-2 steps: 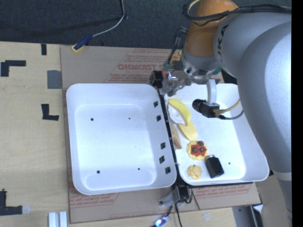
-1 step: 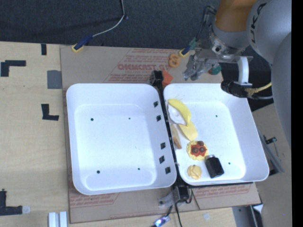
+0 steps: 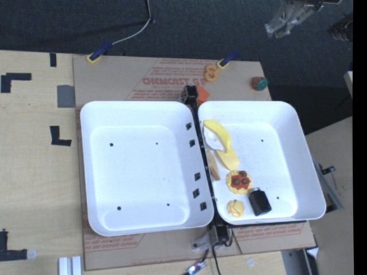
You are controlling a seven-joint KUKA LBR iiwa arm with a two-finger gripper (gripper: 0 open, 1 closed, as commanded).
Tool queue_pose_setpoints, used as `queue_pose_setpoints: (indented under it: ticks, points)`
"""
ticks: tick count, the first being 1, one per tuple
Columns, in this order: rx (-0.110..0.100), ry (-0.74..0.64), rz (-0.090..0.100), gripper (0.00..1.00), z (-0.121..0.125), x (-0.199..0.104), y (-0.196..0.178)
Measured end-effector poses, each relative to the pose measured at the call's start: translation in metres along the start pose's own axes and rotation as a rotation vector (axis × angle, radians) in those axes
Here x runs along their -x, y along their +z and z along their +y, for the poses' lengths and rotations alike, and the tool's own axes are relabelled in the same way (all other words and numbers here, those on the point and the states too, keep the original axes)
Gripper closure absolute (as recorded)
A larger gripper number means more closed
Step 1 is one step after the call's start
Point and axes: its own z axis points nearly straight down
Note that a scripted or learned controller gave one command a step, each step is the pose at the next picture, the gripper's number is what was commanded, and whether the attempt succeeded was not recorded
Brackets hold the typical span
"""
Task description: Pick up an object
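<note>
Hovering well above the right bin, the blurred gripper seems poised over the banana, its grip unclear

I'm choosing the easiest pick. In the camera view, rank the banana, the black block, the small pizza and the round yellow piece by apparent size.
1. banana
2. small pizza and black block, too alike to rank
3. round yellow piece

floor: dark, perhaps carpet | bench: light wood
</note>
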Motion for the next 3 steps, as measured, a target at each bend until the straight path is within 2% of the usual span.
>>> queue_pose_setpoints:
  ticks: [1, 3]
  points:
    - [-0.014, 0.0, 0.002, 1.0, -0.013, 0.005, -0.033]
    - [-0.019, 0.005, 0.003, 1.0, -0.058, 0.095, -0.031]
